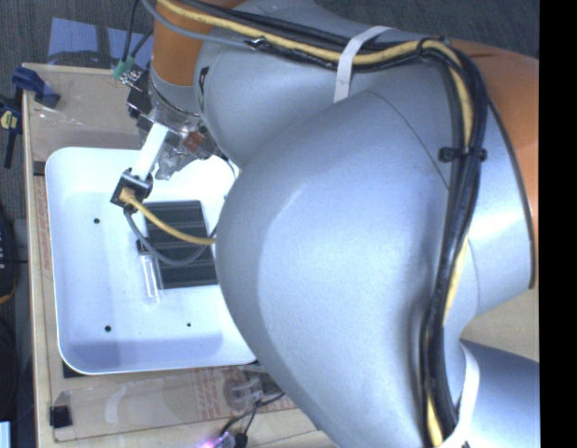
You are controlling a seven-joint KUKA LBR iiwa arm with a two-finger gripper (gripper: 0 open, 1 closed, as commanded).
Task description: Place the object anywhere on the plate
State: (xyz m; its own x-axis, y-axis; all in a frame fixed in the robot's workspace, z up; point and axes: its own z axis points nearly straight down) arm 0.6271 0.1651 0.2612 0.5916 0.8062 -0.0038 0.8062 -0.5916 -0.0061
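Over the far edge of the white bin point(92, 278) hangs my claw point(173, 149), spread or pinched I cannot tell; best verify a grip before seeking the plate.

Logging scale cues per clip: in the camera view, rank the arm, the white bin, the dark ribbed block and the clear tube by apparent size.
1. arm, nearest the camera, so its look is inflated.
2. white bin, partly hidden by the arm.
3. dark ribbed block.
4. clear tube, smallest.
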